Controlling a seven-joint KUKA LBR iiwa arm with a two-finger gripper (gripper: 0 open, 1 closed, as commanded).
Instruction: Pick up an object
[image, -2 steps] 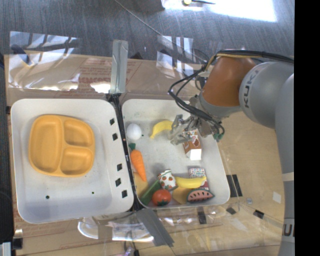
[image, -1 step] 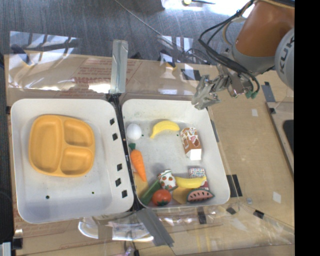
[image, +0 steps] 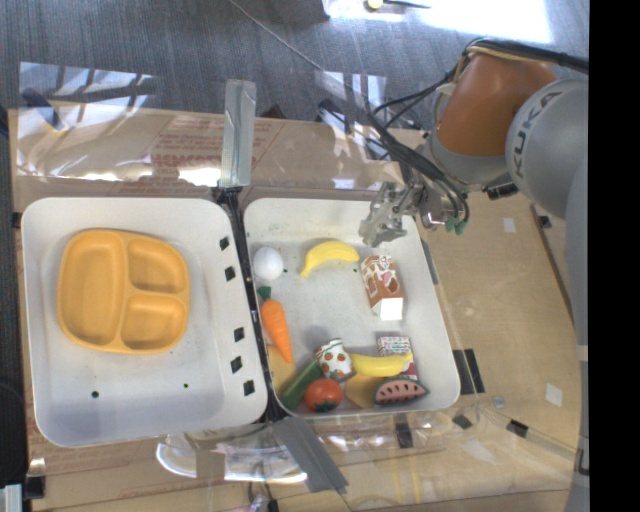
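The end effector (image: 385, 222), grip state unclear, hangs over the right bin's (image: 432, 300) far rim beside the banana (image: 328, 256).

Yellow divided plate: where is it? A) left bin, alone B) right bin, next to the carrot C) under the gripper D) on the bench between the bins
A: the yellow divided plate lies flat in the left bin with no other item in it, while the carrot and the other toy foods sit in the right bin, near whose far edge the gripper hangs.
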